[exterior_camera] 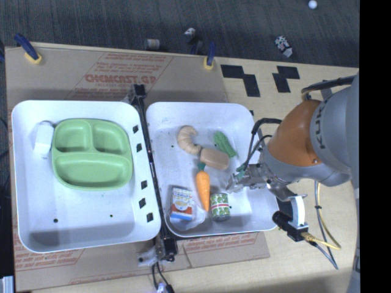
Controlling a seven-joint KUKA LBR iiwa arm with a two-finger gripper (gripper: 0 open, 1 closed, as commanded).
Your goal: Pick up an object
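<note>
Looking down at your bench, you see in the lower middle of the frame a small can [220, 206] and a snack packet [181, 203] in the right bin [164, 119], a carrot [203, 190] between them. Your gripper [237, 180] hangs low just right of the carrot; whether it is released or clenched cannot be told. Farther up lie a tan block [214, 158], a curved bread piece [187, 139] and a green pod [224, 143]. At left, a green divided plate [91, 153] fills the left bin [73, 227].
</note>
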